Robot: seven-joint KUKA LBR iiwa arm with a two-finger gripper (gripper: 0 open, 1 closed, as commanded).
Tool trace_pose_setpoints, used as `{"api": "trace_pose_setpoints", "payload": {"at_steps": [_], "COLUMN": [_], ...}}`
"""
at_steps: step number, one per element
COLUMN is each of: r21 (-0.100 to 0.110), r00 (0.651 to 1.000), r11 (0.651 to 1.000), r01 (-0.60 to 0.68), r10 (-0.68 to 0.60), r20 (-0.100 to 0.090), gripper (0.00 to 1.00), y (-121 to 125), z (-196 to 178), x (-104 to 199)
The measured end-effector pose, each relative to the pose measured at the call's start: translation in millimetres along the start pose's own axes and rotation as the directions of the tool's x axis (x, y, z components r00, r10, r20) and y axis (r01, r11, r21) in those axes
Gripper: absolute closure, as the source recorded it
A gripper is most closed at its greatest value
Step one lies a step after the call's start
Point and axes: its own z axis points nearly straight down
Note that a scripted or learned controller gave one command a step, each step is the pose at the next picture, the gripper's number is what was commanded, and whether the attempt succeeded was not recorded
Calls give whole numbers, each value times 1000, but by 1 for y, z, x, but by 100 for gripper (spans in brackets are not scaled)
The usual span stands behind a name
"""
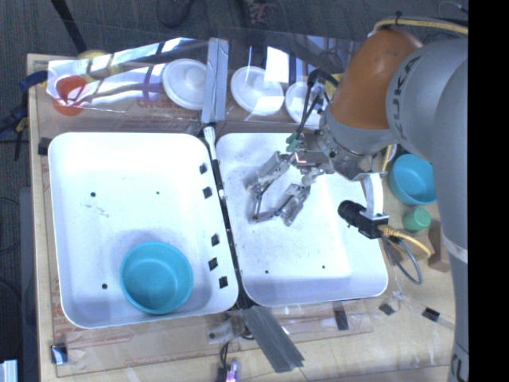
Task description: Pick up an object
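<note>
Seen from above, two shallow white bins sit side by side on a bench. A teal bowl [157, 276] rests in the left bin [79, 173], toward its six o'clock edge. The grey arm [413, 94] with its orange band reaches in from three o'clock over the right bin [318, 277]. Its gripper [270, 207] hangs above that bin's middle, metal fingers [262, 177] spread apart, nothing between them. Another teal bowl [413, 178] stands outside the bins at three o'clock.
</note>
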Motion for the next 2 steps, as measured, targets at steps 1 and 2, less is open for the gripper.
{"api": "trace_pose_setpoints", "payload": {"at_steps": [1, 2], "r21": [-26, -147], "r00": [992, 974], "r11": [992, 963], "r01": [123, 227], "r10": [-123, -221], "r20": [4, 59], "gripper": [0, 0], "y": [25, 59], "z": [101, 51], "x": [-13, -15]}}
